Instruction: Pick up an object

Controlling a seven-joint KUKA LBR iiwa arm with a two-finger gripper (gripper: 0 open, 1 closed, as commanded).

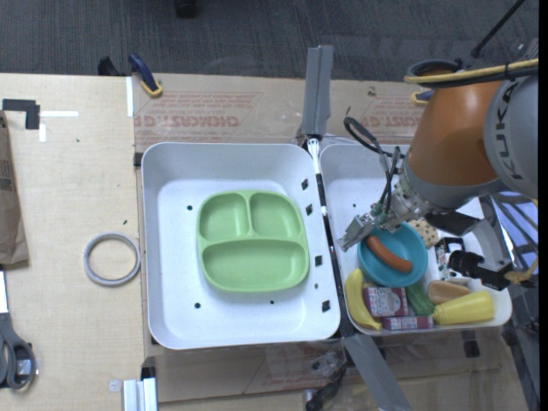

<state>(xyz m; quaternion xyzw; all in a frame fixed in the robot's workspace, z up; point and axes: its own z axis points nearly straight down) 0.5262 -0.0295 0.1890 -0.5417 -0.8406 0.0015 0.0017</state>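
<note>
From above, I see my hand [370, 223] low in the right bin [342, 178], by a blue bowl [392, 262] holding a sausage [388, 253]. I cannot tell how it stands. A banana [360, 302], box [387, 305] and corn [467, 308] crowd close. A green plate [253, 241] sits in the left bin [163, 229].

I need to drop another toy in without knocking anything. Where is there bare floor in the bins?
Left bin: bare floor rings the green divided plate. Right bin: its far end is bare; the near end is crowded with blue bowl, banana and corn.
</note>
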